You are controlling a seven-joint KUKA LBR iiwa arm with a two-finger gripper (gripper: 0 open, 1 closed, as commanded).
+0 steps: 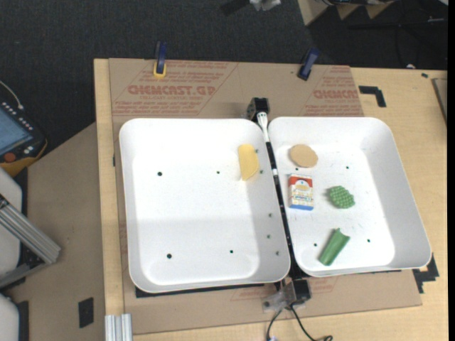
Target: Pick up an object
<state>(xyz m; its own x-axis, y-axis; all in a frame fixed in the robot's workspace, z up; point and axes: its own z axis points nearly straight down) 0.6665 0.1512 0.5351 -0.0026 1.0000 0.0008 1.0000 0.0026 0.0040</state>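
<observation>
Brown board (213, 84) (blue clamps (161, 59)) under white bins (185, 261).

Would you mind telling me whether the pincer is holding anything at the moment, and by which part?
That cannot be told here; all five objects lie loose in the bins.

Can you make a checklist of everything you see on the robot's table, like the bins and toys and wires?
Surface: brown board under two white bins, left bin and right bin, side by side.
Job's things: yellow piece in the left bin; tan round piece, small red and white box, bumpy green ball and green stick in the right bin.
Clutter: two blue clamps on the board's far edge.
Gripper: nothing seen.
Cables: black cable at the near edge.
Surroundings: dark floor.
</observation>
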